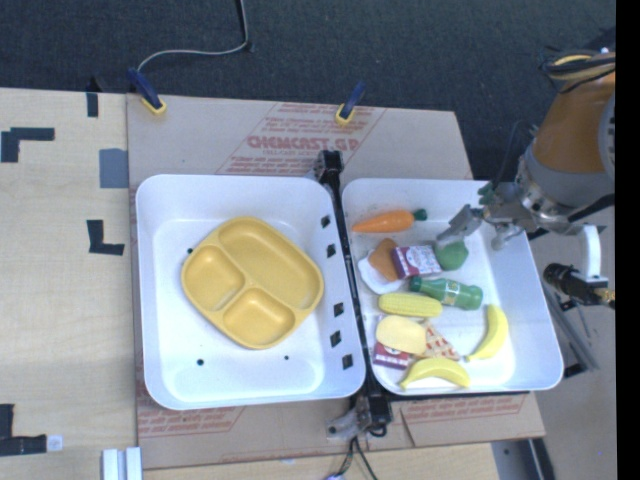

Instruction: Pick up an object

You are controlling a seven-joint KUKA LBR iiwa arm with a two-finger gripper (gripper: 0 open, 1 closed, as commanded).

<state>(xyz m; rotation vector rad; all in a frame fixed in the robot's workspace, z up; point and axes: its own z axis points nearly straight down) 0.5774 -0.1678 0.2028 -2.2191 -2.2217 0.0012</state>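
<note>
The small round green toy, shaped like a lime or a pea pod end point(452, 255), lies in the right-hand shallow white plastic bin point(530, 298), near its upper right part, and it looks like the piece being gone for, since the two-finger gripper point(462, 226) sits just above and beside it. One grey finger point(458, 224) slants down toward the toy's upper edge; whether the fingers stand apart or together cannot be told from this slanted view, and nothing is visibly clamped between them. To do the pick well, the gripper should centre over the green toy so the fingers straddle it, because its neighbours crowd close: a small maroon and white packet point(415, 260) is just left of it and a green plastic bottle point(447, 291) lies just below. A descent off to the left would likely nudge the packet. Further out lie an orange toy carrot point(385, 222), a yellow corn cob point(408, 305) and two yellow bananas point(489, 333). The left white bin point(160, 268) holds a yellow divided tray point(252, 281), well apart from the work.
</note>
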